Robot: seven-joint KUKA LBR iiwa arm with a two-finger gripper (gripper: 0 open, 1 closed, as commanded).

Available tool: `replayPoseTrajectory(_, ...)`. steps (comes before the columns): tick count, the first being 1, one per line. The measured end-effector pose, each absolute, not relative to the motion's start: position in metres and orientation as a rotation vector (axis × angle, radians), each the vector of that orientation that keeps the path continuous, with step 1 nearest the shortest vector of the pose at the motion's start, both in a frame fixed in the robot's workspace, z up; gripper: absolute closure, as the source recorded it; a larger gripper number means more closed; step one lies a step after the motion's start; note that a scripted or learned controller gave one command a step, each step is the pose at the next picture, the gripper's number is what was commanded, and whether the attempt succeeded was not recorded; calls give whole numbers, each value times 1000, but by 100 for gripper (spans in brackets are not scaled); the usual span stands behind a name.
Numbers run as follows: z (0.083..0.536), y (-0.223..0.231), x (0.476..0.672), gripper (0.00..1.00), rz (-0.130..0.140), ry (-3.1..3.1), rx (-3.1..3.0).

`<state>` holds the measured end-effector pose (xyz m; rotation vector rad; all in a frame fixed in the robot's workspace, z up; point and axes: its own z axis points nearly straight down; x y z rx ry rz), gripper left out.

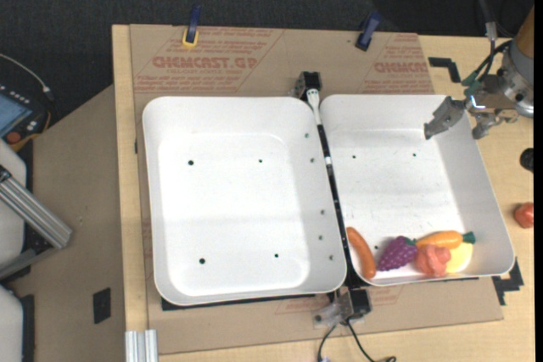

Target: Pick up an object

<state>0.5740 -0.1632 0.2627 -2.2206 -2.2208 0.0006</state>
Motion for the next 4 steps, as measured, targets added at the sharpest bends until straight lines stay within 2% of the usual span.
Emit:
replayPoseTrajectory(1,259,-220,506,0,6,-2210,-2229)
replayPoseTrajectory(2,158,-202,477,0,6,-2212,-2215)
replayPoseTrajectory(3,83,-222,480,0,-7,-2217,-2216)
replayPoseTrajectory(4,219,-225,482,0,-9,-2234,-2231)
